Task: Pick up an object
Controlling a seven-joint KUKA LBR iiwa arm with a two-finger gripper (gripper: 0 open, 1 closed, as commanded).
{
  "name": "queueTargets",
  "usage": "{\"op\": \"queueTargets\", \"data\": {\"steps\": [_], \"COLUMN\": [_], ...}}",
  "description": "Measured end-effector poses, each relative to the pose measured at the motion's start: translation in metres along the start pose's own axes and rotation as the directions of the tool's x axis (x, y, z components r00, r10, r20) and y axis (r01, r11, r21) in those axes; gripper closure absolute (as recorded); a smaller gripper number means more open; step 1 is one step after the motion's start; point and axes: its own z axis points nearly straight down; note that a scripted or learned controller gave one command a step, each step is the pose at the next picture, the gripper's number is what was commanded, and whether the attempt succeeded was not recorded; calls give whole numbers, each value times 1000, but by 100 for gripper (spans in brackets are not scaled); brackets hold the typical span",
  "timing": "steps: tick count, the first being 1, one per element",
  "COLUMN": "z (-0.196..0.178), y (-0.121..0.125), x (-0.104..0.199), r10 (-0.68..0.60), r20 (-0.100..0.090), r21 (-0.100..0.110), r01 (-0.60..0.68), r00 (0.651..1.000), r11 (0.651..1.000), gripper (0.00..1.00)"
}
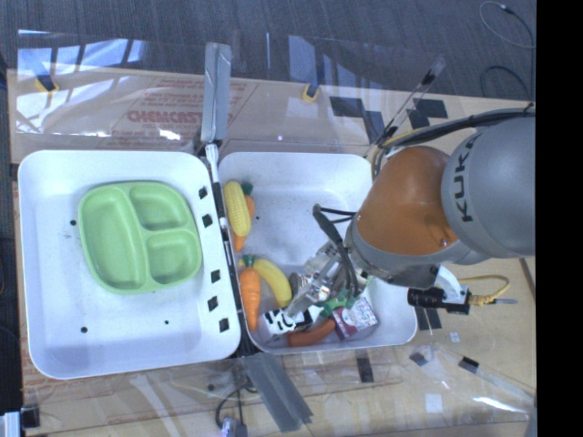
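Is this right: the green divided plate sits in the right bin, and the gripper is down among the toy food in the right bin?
Not quite. The camera view shows the green divided plate in the left bin, not the right. The gripper is indeed down among the toy food in the right bin.

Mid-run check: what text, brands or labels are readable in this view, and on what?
"KUK", cut off by the frame edge: on the grey arm housing.
Red mirrored lettering on the clear sheet behind the bins: too faint to read.
Print on the red packet near the pincer: too small to read.
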Motion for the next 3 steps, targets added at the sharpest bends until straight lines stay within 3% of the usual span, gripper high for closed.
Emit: {"op": "queueTargets", "data": {"steps": [1,2,3], "z": [37,31,-69], "y": [28,28,100], "x": [-48,-49,-66], "r10": [-113,-116,109], "r20": [-1,-3,3], "r21": [1,2,1], "r01": [113,116,-109], "r00": [994,993,994], "r11": [994,993,994], "gripper": [0,100,100]}}
